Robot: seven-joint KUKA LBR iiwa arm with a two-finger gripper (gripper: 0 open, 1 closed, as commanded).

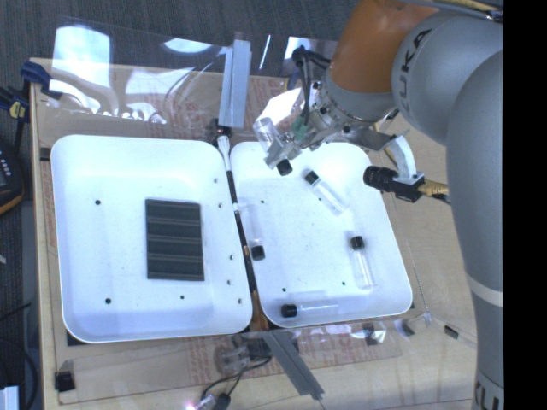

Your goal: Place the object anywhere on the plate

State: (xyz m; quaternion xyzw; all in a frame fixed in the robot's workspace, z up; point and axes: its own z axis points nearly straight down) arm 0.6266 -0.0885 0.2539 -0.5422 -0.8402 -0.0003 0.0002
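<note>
Plate [174, 238]: dark, ribbed rectangle in left bin [85, 169].
Gripper [275, 148]: clasps a clear black-capped vial [272, 139].
Right bin [282, 220]: four similar tubes.

the gripper [278, 148] hangs over the right bin [389, 246] at its eleven o'clock corner, a clear vial [267, 131] with a black cap between its fingers. four more vials lie in that bin (all capped black). a dark ribbed plate [174, 238] sits mid left bin [85, 229].
</note>
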